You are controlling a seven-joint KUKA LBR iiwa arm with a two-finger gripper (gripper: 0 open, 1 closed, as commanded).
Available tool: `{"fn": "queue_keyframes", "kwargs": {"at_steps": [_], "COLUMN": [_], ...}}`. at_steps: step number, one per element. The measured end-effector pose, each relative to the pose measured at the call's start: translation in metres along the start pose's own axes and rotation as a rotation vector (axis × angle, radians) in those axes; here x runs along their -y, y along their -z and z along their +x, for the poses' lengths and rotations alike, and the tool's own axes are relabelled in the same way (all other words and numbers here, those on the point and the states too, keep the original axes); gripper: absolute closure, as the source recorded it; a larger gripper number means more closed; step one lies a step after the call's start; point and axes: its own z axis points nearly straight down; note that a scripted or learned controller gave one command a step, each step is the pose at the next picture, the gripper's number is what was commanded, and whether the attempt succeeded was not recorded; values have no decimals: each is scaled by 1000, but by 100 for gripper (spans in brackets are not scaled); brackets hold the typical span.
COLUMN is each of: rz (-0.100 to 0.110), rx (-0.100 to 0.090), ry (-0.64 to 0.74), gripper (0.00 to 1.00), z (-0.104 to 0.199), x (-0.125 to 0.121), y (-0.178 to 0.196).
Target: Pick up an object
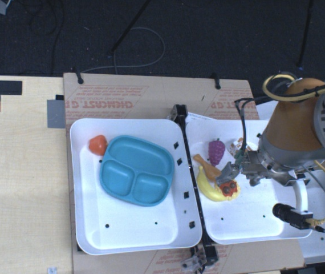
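Down in the right bin the gripper has its tip low over a small red piece lying on the banana, but whether its fingers are spread or closed I cannot tell from here. It looks set to try that cluster, since everything lies bunched together. An orange stick crosses just beside it and purple grapes lie near. The left bin holds a blue tray and a tomato.
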Motion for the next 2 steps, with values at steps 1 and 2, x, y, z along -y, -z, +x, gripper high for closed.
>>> {"fn": "queue_keyframes", "kwargs": {"at_steps": [1, 2], "rz": [-12, -8], "rx": [0, 0], "ry": [2, 2], "gripper": [0, 0], "z": [0, 5], "x": [-3, -8], "y": [7, -55]}}
